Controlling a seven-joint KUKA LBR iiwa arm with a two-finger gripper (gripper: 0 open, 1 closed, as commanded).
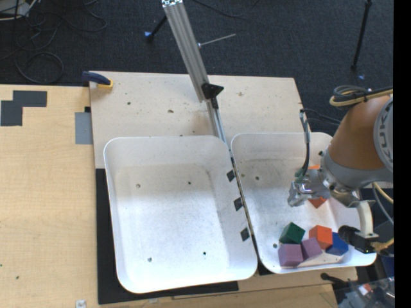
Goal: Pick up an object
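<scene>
Camera view. Right bin (pixel 270 147): gripper (pixel 300 194) is poised low over the floor, beside a small red-orange piece (pixel 317 202); whether the piece is touched cannot be told, nor how the gripper is set. Lower corner: green block (pixel 293 232), two purple blocks (pixel 290 255), orange block (pixel 323 235), blue block (pixel 338 244), clustered and touching. Left bin (pixel 128 159): white. Step judged: approach, nothing lifted. A descent squarely onto one piece is called for next.
</scene>
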